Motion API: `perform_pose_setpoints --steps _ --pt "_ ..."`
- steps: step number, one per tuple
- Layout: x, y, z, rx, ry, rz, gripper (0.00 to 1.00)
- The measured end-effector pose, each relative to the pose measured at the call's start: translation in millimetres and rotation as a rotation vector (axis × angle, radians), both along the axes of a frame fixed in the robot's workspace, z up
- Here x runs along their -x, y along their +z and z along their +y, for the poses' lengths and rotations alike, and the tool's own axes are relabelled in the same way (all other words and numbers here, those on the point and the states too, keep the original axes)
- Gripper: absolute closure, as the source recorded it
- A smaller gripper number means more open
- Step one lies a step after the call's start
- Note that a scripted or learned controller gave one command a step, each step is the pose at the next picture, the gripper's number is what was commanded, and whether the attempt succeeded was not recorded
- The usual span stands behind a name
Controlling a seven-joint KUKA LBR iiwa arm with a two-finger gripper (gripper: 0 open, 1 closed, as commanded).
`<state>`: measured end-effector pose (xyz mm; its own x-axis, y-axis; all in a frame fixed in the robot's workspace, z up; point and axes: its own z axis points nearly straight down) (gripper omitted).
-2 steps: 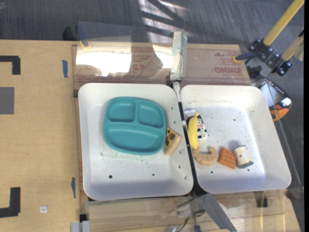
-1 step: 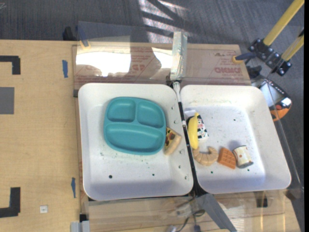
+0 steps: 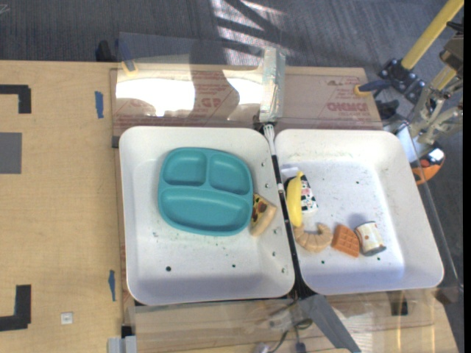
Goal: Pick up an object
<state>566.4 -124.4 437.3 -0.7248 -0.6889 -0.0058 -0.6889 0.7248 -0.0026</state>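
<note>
Two white bins on the worktop [image 3: 59, 197], toy food waiting to be picked.

Camera view: the robot's hand [image 3: 433, 134] sits off the right bin's [image 3: 383, 271] far right corner, outside it; whether it is released or clenched I cannot tell. The likeliest target, a yellow plastic banana [image 3: 294, 201], lies lengthwise just inside the right bin's left wall, touching a white patterned card [image 3: 307, 195]. Smooth, curved, slim. Closing across its narrow width looks soundest, approaching clear of the wall. Toward the right bin's near side lie a tan croissant [image 3: 314, 237], an orange waffle piece [image 3: 346, 240] and a small white cup [image 3: 369, 237]. A teal divided plastic plate [image 3: 206, 190] fills the left bin [image 3: 213, 285], a pizza slice [image 3: 260, 213] at its right edge.
</note>
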Motion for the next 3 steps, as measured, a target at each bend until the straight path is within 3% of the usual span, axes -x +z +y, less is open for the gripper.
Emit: perform_pose_setpoints --steps 1,2,3 --pt "42.7 -0.5 -79.9 0.003 0.283 0.001 1.0" --pt "63.6 -1.0 -88.7 0.003 0.626 0.001 1.0" --pt "60.8 -0.5 31.0 0.003 0.706 -0.001 1.0"
